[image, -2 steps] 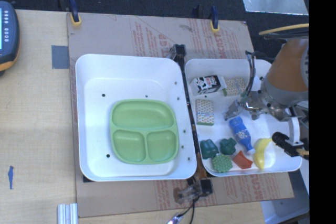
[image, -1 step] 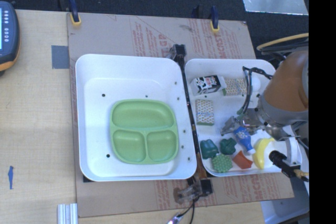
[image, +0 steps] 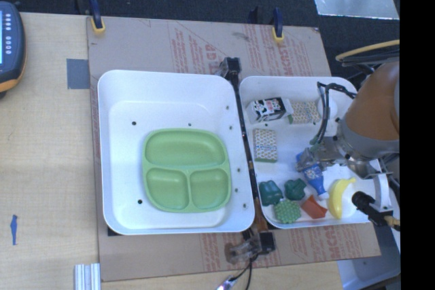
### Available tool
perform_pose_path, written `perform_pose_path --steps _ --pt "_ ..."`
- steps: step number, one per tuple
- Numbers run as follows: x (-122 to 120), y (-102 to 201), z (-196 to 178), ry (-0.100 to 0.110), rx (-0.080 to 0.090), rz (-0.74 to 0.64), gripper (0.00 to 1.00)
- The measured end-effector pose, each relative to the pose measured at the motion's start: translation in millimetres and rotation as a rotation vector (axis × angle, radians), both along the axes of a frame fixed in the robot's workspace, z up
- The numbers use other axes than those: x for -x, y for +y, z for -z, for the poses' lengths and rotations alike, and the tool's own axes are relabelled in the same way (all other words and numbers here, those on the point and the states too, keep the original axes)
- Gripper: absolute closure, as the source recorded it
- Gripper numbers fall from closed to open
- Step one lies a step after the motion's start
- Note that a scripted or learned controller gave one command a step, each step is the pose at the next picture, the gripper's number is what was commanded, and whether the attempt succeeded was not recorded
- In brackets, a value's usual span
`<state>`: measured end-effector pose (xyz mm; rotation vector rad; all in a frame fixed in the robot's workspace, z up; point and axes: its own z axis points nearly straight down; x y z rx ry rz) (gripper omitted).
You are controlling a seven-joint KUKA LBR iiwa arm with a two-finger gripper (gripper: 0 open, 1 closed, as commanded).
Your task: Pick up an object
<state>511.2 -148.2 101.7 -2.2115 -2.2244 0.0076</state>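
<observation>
The left bin [image: 115, 146] is the biggest thing on the bench and holds a green three-compartment plate [image: 185, 170] lying flat near its middle. The right bin [image: 285, 86] sits just beside it and carries a scatter of small objects. The grey arm [image: 370, 112] reaches in over the right bin's right side, and its gripper [image: 314, 158] hangs low over the bin's centre, just above a blue object [image: 315, 178]; how far the gripper is open, or whether it grips anything, cannot be told here. Along the bin's near edge lie a yellow banana [image: 338, 195], an orange piece [image: 313, 208] and three green pieces [image: 285, 200]. Toward the far edge lie a black-and-white carton [image: 268, 109] and a patterned pouch [image: 265, 145].
</observation>
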Motion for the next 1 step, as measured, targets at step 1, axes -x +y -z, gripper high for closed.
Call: perform_pose_path --steps 1 --pt "-58.4 88.7 -95.5 -0.015 0.0 -0.006 1.0"
